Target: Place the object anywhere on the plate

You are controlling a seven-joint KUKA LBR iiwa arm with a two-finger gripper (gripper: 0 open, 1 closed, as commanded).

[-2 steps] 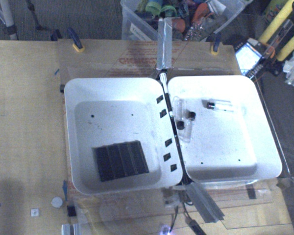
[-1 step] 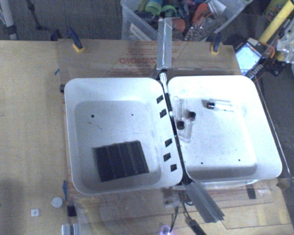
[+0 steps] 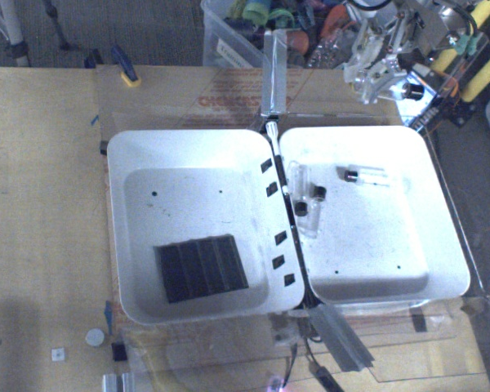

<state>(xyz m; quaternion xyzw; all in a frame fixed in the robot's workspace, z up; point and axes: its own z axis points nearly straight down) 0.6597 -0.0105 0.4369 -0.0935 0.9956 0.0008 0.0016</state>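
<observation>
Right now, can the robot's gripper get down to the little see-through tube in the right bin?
Probably yes. The gripper hangs above the right bin's far edge, and the clear tube lies in the open with nothing over it.

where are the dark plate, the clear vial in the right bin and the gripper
dark plate point(image 3: 202, 268): camera view, middle of its ribbed top, in the left bin.
clear vial point(image 3: 364, 175): camera view, its transparent body, just right of the dark cap.
gripper point(image 3: 376, 78): camera view, its metal frame above the right bin's far rim.

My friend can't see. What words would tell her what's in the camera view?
Two white bins sit side by side on a bench: the left bin holds a dark ridged plate, the right bin holds small clear vials. The robot's hand hangs above the right bin's far edge, near a tub of colourful items.
</observation>
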